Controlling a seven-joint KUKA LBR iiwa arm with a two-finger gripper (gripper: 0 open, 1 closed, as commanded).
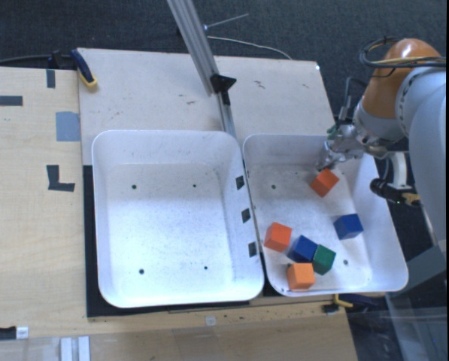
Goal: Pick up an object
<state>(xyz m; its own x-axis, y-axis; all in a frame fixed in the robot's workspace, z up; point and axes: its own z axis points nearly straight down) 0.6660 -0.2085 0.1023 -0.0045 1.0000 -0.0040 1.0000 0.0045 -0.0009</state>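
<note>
My gripper (332, 159) hangs over the far part of the right bin (284, 147), coming in from the right on the grey arm with its orange band (393, 81). A red-orange cube (324, 181) sits tilted directly under the gripper's tip, touching it or very close; I cannot make out a grasp. Nearer the front of the same bin lie an orange cube (278, 236), a blue cube (304, 248), a green cube (324, 259), another orange cube (301, 275) and a second blue cube (348, 226).
The left bin (164, 216) stands beside the right one. A slanted metal rail (198, 43) reaches down to the gap between the bins. A yellow-handled tool (85, 70) lies at the bench's far left corner.
</note>
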